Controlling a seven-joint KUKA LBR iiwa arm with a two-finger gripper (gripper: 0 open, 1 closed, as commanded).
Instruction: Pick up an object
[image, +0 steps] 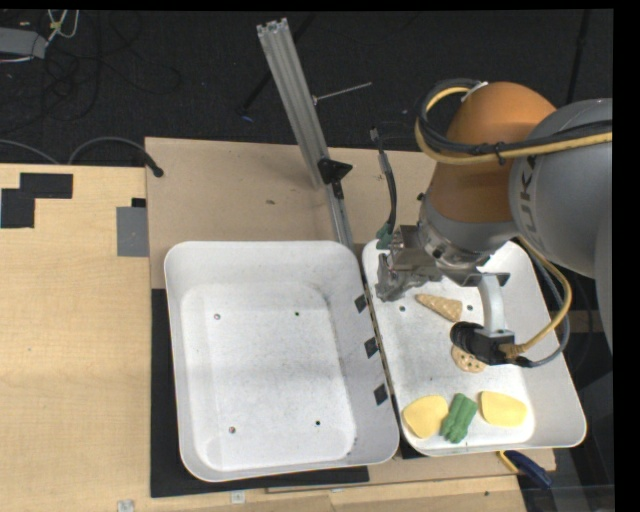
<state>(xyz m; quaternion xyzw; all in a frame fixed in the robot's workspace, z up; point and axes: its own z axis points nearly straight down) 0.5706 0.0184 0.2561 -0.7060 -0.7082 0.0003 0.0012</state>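
- A grey arm with an orange band reaches in from the right over the right-hand white bin (560, 425); the left-hand bin (190, 270) sits just beside it on the table (70, 330).
- The claw (393, 285) hangs low over the upper left part of the right bin, close to the wall shared with the left bin. From where I stand I cannot tell how it is set or whether anything is in it.
- Nearest to the claw is a tan wedge-shaped piece (440, 305), lying just to the right and slightly toward the front of the bin. Its long axis runs roughly left to right, tilted downward at the right end.
- Further toward the front lies a small brown cookie-like piece (466, 360), partly behind a black fitting on the arm.
- Along the front edge sit two yellow pieces (425, 415) (503, 408) with a green piece (459, 418) between them, touching or nearly so, well apart from the claw.
- My judgement: the tan wedge is the likeliest target, needing a short shift rightward.
- The wrist points downward, bulky orange section above it.
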